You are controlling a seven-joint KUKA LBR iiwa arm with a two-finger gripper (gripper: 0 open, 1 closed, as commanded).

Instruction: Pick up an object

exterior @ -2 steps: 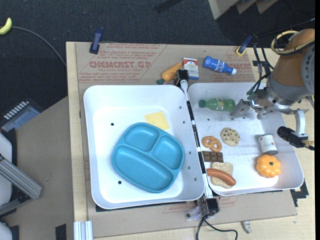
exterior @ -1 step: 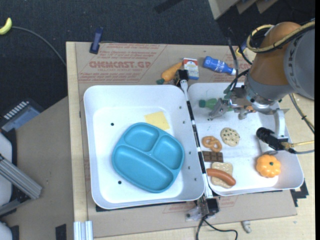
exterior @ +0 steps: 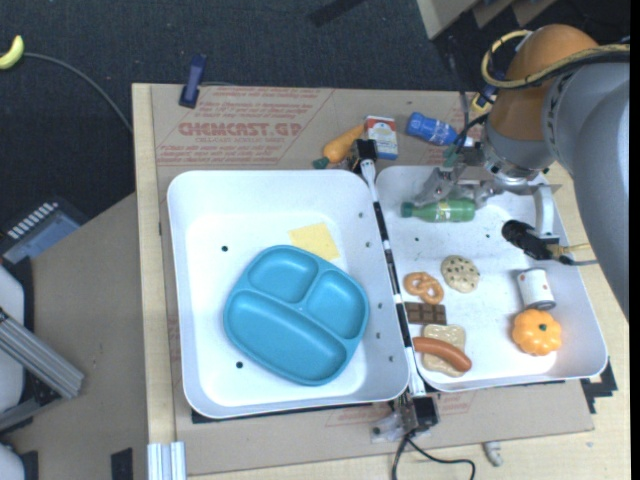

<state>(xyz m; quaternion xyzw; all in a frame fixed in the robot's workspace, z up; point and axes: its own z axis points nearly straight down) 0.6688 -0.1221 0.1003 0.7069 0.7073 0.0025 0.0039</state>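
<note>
I am bringing the gripper [exterior: 452, 180] down at the far end of the right bin [exterior: 585, 353], right over the green bottle [exterior: 441, 210] lying on its side there. The fingers look spread around the bottle's upper side, but from this slanted view I cannot tell how wide they stand or whether they are touching it, so I am not counting it as held.

To do this well, I judge I should be closing across the bottle's narrow width, not along its length, and near its middle so it does not swing when lifted. A round bottle lying flat will probably roll, so I am wanting a slow, centred close.

The bottle is sitting near the bin's far wall, so I am watching that the fingers do not catch the rim. The other pieces, a cookie [exterior: 460, 272], a pretzel [exterior: 424, 287], a hot dog [exterior: 441, 352], a small orange pumpkin [exterior: 535, 332], are lying well apart from it. The blue divided plate [exterior: 295, 313] is resting in the left bin [exterior: 190, 218].
</note>
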